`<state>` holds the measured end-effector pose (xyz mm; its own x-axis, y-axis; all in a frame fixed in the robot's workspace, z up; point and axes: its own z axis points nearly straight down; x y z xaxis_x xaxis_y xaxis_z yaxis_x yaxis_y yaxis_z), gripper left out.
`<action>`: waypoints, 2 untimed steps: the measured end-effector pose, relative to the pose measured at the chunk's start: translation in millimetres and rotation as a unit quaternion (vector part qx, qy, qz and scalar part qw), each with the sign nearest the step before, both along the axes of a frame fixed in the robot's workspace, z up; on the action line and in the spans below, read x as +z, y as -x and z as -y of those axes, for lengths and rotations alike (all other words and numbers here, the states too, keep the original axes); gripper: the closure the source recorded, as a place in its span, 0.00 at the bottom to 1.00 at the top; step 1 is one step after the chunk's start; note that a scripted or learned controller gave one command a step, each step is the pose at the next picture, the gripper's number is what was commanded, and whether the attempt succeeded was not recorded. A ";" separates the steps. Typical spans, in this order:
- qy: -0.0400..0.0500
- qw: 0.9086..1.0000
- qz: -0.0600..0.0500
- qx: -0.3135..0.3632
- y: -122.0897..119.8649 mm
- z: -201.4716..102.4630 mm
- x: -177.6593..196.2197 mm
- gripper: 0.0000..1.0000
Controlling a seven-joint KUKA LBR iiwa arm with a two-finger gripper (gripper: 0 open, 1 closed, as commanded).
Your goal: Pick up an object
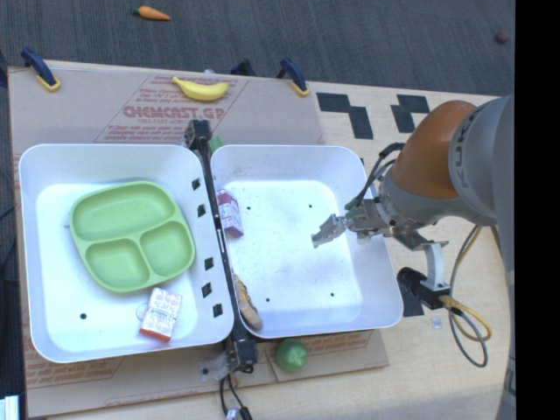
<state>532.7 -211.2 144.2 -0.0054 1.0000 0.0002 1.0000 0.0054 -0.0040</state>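
My gripper (331, 230) hangs over the right part of the right bin (350, 160), with nothing visible between its fingers. In that bin a small red-and-white packet (229, 213) lies against the left wall, well left of the gripper. A tan, peanut-like item (246, 305) rests in the bin's front left corner. In the left bin (35, 169) sit a green divided plate (131, 234) and a red-and-white carton (161, 313) near the front.
A toy banana (201, 87) lies on the cardboard behind the bins. A green ball (291, 354) sits on the bench in front of the right bin. An orange carrot (153, 12) lies on the floor. Blue clamps (294, 75) hold the board's rear edge.
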 end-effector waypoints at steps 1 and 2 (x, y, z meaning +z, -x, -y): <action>-0.001 1.000 0.001 0.000 -95.6 -10.4 -37.0 0.00; 0.000 1.000 0.000 0.000 -59.9 -3.9 -43.3 0.00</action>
